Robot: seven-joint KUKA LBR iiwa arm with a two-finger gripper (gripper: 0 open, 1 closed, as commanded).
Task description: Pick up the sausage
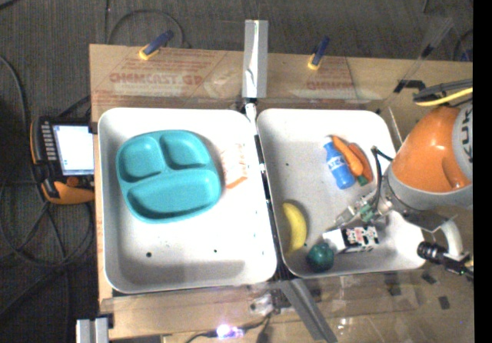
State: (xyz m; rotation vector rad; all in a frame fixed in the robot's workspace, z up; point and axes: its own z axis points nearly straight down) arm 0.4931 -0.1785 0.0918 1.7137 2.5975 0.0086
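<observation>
Sausage (355,155) pickup looks not yet done: the reddish-orange piece I take for it lies on the floor of the right bin (307,126), in its far part, touching a blue bottle (337,164) on that bottle's right. The bench (192,72) bears that bin and the left bin (108,203) side by side. The arm (434,157) reaches in over the right bin's near right part. A teal plate (169,174) sits in the left bin. In the right bin a banana (295,226) lies near the dividing wall, with a green ball (320,257) just beside its near end. The gripper (355,235) hangs low by that ball, apart from the sausage, and nothing is seen held in it; whether it is open or closed cannot be told. The whole task seems left: reach the sausage, grip, lift.
</observation>
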